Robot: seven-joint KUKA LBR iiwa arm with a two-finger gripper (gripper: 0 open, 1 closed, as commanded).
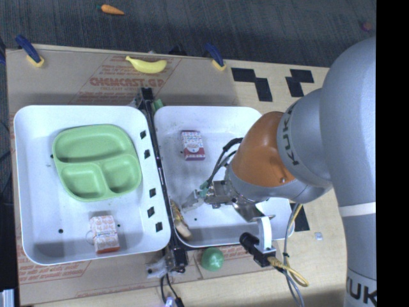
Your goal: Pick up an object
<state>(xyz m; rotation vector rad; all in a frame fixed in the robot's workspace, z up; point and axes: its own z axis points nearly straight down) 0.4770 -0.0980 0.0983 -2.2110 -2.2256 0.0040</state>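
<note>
Two white bins sit side by side on the worktop, the arm low over the right one.
Nearest, a green ball lies outside the right bin; the hand is mostly hidden under the wrist, its state unclear; a red-and-white packet lies beyond; farthest, a banana.

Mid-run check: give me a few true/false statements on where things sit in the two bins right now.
1. The green divided tray lies in the left bin. True.
2. The small red-and-white box is in the left bin. False: it lies in the right bin, toward its far side.
3. The yellow banana lies inside a bin. False: it rests on the cardboard beyond the bins.
4. The green ball sits outside the bins, by the right bin's near edge. True.
5. The tool is over the right bin. True.
</note>
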